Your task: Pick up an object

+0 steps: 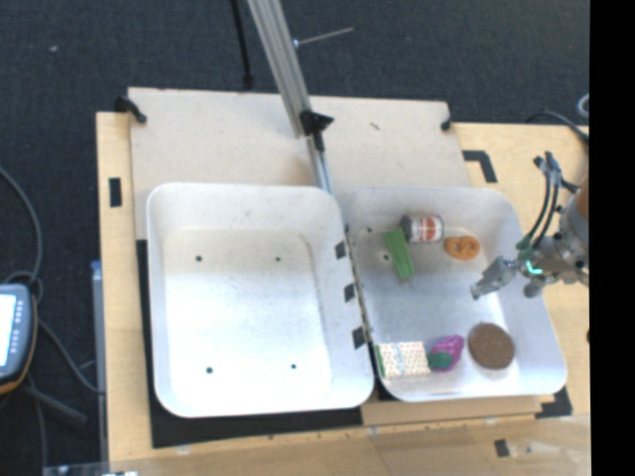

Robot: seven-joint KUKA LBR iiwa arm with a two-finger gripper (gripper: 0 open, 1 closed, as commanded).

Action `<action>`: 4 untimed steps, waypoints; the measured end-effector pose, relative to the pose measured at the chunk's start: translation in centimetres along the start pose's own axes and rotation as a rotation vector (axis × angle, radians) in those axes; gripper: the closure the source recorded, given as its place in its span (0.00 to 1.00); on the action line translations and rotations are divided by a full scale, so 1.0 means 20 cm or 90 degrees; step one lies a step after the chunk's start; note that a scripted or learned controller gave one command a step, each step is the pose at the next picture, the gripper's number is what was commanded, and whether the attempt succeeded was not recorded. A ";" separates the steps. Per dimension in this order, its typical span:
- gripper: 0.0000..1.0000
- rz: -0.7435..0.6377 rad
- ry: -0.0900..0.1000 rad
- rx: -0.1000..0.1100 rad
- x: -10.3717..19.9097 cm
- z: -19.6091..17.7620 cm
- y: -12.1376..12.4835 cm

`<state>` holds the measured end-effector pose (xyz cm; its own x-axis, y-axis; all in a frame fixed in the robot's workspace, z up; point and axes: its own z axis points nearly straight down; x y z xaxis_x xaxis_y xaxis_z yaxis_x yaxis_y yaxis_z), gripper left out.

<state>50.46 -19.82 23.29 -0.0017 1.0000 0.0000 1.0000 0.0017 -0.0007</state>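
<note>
Objects: small can (426,229), orange piece (461,248), green block (399,255), brown disc (491,346), purple toy (446,351), patterned box (403,359), all loose in right bin (434,296) | tool (508,275): over right bin's right rim, fingers spread, gripping nothing, apparently poised to descend | left bin (248,300): beside right bin on worktop (228,137)

Wooden bench (228,137) on dark carpet (99,28)
</note>
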 end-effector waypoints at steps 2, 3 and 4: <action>0.00 0.001 0.000 0.001 0.00 0.26 -0.04; 0.00 0.002 0.000 0.002 0.03 0.57 -0.05; 0.00 0.004 -0.004 -0.004 0.02 0.65 -0.04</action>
<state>49.69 -19.46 10.31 0.0040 1.0000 -0.0065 1.0000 -0.0039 0.0059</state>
